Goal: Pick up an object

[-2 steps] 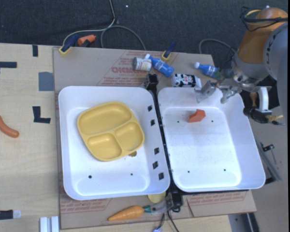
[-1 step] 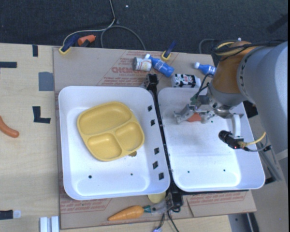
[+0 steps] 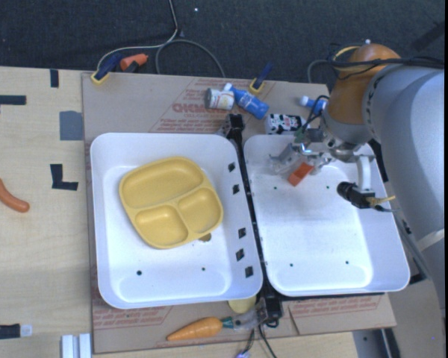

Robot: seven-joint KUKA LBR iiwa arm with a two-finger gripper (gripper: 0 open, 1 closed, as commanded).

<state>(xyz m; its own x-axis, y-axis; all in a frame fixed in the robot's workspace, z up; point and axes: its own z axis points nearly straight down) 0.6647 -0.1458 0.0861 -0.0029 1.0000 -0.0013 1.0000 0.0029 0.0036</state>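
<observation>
On my feed the arm [image 3: 407,133] reaches in from the right, and its gripper [image 3: 297,159] hangs over the far left corner of the right bin [image 3: 321,274]. Just on the near side of the gripper, a small red-orange block [image 3: 300,174] lies askew on the bin floor. The two look close enough to touch, but the slanted camera does not settle it. I cannot tell whether the gripper is spread wide or closed down, and I do not see the block caught in it.

The left bin [image 3: 104,200] holds a yellow divided plate [image 3: 172,200] with three compartments. It is turned at an angle and sits toward the far half of the bin. Something small and brown [image 3: 204,237] peeks out from under the plate's near right edge.

Both bins rest on a cardboard sheet [image 3: 172,110]. On its far strip a blue-and-white bottle [image 3: 239,100] lies on its side. To the right of it, a small black-and-white patterned thing [image 3: 284,123] sits against the far rim of the right bin. A clamp with an orange handle [image 3: 123,62] grips the sheet's far left corner, and a blue clamp [image 3: 262,75] grips the far edge near the bottle.

A carrot [image 3: 198,328] lies just past the near rim of the left bin. Well to the left, on the pale wooden bench [image 3: 30,148], an orange sausage-shaped thing [image 3: 9,195] lies apart from everything else.
</observation>
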